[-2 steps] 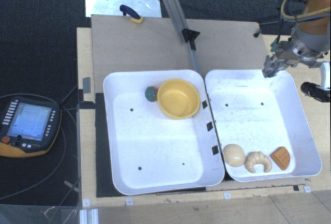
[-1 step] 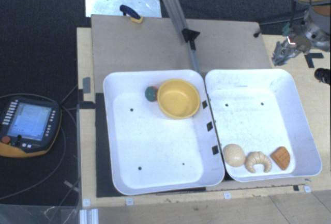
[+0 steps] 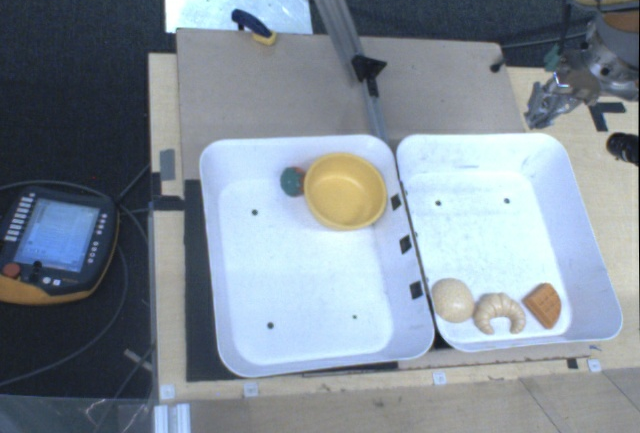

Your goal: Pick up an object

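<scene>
- Leftmost, off the bench on the dark floor: a handheld control pendant (image 3: 55, 243) with a lit screen and an orange-yellow casing, cable trailing away.
- Next, the left white bin (image 3: 300, 321), lying just beside its twin, the two rims touching along the middle.
- In its upper part, a yellow bowl (image 3: 345, 191), upright, close against the back wall.
- Touching the bowl's left side, a small dark green ball (image 3: 291, 182), partly tucked beside the rim.
- Behind the bins, on the brown board (image 3: 300, 86), a slanted grey pole (image 3: 335, 6) with a black clamp at its foot.
- Then the right white bin (image 3: 500, 191), bare across its upper part.
- Along its front wall, a row of three toy foods: a pale round bun (image 3: 452, 300), a cream croissant (image 3: 500, 312) just beside it, an orange-brown waffle piece (image 3: 543, 305) at the right end.
- Farthest right, above the bin's back corner and outside it, the gripper (image 3: 548, 104), well apart from every object; nothing between the fingers, gap between them too blurred to tell.
</scene>
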Motion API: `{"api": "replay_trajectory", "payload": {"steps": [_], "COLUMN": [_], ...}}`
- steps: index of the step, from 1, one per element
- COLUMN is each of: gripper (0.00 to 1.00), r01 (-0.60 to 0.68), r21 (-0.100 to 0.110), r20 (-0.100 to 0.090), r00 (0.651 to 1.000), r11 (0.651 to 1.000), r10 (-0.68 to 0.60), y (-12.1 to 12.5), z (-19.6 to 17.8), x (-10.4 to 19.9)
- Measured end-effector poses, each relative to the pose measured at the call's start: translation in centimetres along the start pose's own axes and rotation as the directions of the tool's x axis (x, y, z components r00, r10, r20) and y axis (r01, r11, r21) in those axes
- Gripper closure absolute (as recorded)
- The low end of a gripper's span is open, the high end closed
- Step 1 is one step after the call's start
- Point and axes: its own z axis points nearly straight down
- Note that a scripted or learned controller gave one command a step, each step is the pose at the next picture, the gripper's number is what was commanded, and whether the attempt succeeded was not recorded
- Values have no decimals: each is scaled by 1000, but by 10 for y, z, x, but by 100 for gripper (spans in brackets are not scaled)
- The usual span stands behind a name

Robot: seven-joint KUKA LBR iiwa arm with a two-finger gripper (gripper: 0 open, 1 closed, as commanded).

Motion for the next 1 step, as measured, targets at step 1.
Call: {"api": "replay_trajectory", "payload": {"steps": [1], "gripper": [100], "r01": [3], "r21": [0], "r20": [-1], "r00": [1000], "r11": [1000], "r10": [-3], "y": [-11], "z": [-1], "x": [45]}}
